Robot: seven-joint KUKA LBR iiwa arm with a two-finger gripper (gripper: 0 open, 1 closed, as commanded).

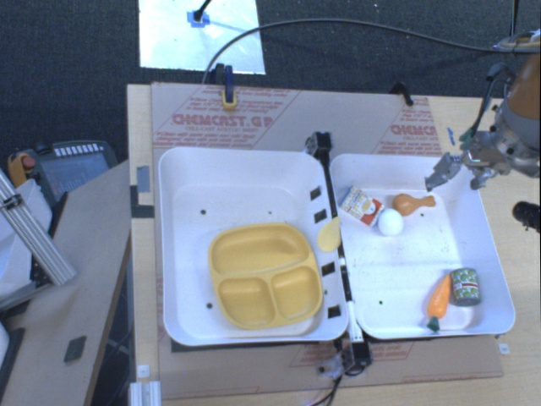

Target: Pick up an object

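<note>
Tool (461, 169) hangs over the far right corner of the right bin (490, 252), its two fingers spread apart with nothing between them and touching none of the objects. Just beside it, lower in the bin, lie a brown drumstick (412, 202), a white egg (390, 222) and a small red and white packet (360, 205). An orange carrot (439, 297) and a small can (465, 285) sit near the bin's front right corner. A yellow divided tray (265, 274) fills the left bin (182, 227) on the counter (144, 125).
</note>
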